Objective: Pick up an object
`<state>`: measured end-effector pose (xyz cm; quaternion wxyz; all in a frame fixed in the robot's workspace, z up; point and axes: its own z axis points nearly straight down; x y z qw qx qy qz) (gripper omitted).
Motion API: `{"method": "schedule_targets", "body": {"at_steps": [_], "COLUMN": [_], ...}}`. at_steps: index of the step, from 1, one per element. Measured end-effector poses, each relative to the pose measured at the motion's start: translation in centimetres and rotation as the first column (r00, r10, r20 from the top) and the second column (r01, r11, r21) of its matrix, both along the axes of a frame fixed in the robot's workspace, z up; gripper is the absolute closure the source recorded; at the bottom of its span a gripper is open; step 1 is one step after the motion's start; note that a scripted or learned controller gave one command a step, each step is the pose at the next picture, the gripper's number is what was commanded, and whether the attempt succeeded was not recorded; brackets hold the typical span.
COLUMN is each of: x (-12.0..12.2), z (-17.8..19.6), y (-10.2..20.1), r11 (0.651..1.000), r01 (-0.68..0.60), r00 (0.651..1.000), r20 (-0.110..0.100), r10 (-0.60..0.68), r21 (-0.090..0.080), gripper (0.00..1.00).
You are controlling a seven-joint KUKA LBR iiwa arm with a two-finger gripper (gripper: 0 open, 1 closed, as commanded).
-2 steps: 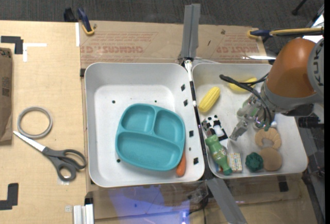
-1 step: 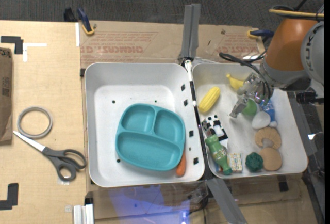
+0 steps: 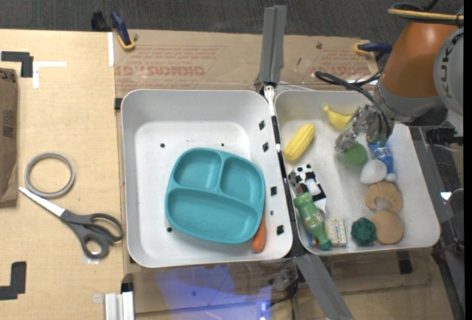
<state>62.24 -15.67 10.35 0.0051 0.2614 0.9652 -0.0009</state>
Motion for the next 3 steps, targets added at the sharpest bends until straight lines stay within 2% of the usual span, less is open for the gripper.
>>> {"method": "schedule_targets", "body": {"at_steps": [1,2,3], "x": [-2.8,-8.0,-8.0], "z": [8.9,4.6,4.6], "y": [9.7,0.3,0.3], "r11": [1.000,0.941,0.941], "r01": [-0.024,-0.338,-0.337], "r00": [1.000,0.941,0.941], "r20": [-0.005,-0.008,-0.008], "r10": [0.024,0.338,0.338], "r21": [0.005,0.004,0.004], "gripper": [1.00,1.00,0.00]}}
